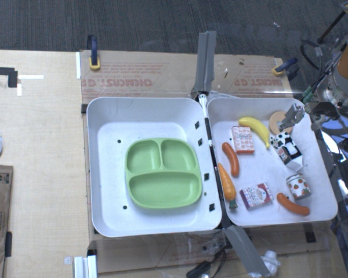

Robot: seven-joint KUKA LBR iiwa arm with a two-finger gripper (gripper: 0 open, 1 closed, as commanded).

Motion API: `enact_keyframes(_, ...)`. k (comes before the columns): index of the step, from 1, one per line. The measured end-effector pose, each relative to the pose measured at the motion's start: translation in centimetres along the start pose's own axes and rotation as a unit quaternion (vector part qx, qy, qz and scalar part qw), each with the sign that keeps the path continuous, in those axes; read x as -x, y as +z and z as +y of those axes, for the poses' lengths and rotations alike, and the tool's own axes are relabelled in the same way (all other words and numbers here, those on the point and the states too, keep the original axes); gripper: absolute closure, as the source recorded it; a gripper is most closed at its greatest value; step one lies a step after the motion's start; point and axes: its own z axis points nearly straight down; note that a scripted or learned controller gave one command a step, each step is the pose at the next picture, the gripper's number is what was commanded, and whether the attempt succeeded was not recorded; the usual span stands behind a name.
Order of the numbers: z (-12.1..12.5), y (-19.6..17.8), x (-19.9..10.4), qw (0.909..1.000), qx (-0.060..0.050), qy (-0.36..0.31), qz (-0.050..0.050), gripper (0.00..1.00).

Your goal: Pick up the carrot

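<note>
The carrot (pixel 225 182) is orange with a green stub at its lower end. It lies lengthwise against the left wall of the right bin (pixel 320 155), close to the front. My gripper (pixel 293 116) hovers over the far right part of that bin, above a tan round piece (pixel 276 122) and a black-and-white item (pixel 285 146). It is well to the right of the carrot and further back, and nothing shows in its grasp.
A red sausage (pixel 231 158) lies just behind the carrot. The right bin also holds a banana (pixel 254 127), two pink boxes (pixel 243 139) (pixel 256 196), a spotted can (pixel 298 186) and a second sausage (pixel 293 204). The left bin holds a green divided plate (pixel 162 172).
</note>
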Motion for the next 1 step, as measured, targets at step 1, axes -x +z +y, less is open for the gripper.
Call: enact_keyframes(1, -4.54, 4.90, -5.02, 0.9895, 0.000, -0.144, 0.000, 0.00)
